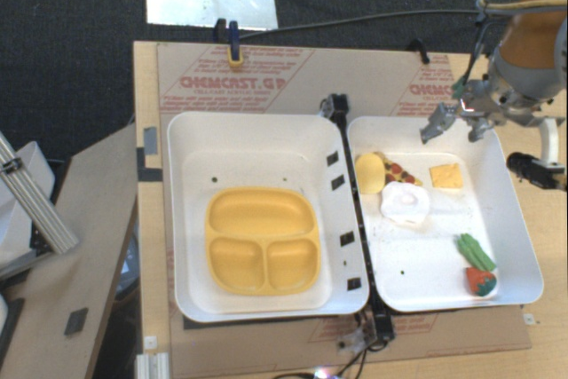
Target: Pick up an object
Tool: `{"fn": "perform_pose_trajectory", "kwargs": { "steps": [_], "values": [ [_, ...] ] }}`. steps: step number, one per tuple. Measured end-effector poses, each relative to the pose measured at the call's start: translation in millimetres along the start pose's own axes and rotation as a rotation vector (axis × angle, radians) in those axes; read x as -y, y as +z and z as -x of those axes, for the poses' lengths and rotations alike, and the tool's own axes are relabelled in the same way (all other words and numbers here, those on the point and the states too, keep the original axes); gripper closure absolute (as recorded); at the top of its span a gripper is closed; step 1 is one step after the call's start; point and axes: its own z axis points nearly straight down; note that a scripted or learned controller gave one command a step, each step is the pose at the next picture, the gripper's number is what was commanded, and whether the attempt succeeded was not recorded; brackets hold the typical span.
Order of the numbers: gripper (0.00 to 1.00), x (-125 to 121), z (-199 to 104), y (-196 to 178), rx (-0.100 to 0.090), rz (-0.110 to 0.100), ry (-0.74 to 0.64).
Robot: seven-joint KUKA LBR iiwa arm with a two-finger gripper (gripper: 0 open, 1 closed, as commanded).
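I see a yellow divided plate in the left bin. The right bin holds a lemon, fried egg, cheese slice and carrot. My end effector hovers over its far edge, fingers spread, holding nothing.

The divided tray lies in the left bin, and everything else sits to its right, in the right bin just beside it. Nearest the tray across the shared wall is the round toy, with the pizza slice touching its right side, the fried egg just in front of those two, and the cheese slice further right. The carrot lies furthest right of the tray, toward the front, while the gripper hangs over that bin's back edge, behind the cheese slice.
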Motion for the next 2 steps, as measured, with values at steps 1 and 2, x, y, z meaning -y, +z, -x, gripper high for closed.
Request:
{"fn": "perform_pose_trajectory", "kwargs": {
  "steps": [1,2],
  "values": [
    [0.00,-2.5,-0.2,-6.8,0.002,0.011,-0.002],
    [0.00,-4.8,-7.0,37.0,0.001,0.009,-0.004]
  ]
}}
